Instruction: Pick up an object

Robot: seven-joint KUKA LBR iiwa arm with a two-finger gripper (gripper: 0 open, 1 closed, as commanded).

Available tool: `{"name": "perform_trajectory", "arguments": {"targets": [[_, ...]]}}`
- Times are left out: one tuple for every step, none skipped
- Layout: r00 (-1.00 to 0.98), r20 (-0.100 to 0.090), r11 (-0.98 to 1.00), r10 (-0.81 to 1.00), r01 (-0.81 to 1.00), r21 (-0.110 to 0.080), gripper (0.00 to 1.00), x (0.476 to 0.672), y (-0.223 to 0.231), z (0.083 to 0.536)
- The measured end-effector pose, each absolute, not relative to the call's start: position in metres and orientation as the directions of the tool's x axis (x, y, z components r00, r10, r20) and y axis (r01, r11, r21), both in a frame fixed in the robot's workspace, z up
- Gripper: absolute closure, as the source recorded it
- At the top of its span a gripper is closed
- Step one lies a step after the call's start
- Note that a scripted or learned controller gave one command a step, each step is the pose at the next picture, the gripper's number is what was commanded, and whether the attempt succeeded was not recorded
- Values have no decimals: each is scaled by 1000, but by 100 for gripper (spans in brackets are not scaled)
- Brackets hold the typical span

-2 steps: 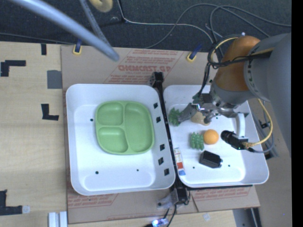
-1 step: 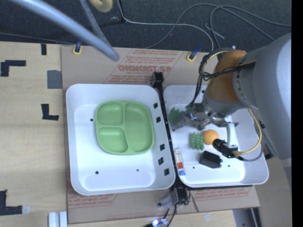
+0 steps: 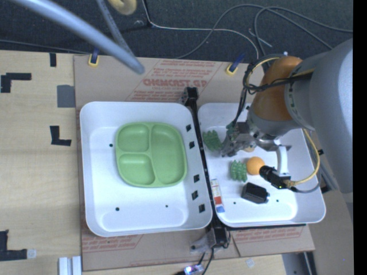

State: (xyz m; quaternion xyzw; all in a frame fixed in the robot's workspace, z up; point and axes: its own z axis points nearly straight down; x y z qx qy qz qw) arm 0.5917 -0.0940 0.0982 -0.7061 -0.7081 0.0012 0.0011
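Note:
The right bin [image 3: 298,211] holds several small items. A green knobbly piece [image 3: 213,140] lies near its left wall, and a second green piece [image 3: 238,170] sits lower with an orange ball [image 3: 254,165] touching its right side. A black block [image 3: 254,193] lies toward the bin's front. My gripper [image 3: 235,142] hangs low over the bin between the two green pieces, just right of the upper one and above the orange ball. The grey arm with its orange band [image 3: 275,90] covers the bin's back right.
The left bin [image 3: 97,153] holds a green divided plate [image 3: 151,154]. A small red and white label [image 3: 216,192] lies by the right bin's left wall. Black clips join the bins along the middle. Cables trail over the dark surface behind the cardboard base.

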Motion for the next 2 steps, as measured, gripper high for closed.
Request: {"name": "perform_trajectory", "arguments": {"targets": [[0, -1, 0, 1000, 1000, 4, 100, 588, -100, 158], [0, -2, 0, 1000, 1000, 5, 100, 586, -109, 216]]}}
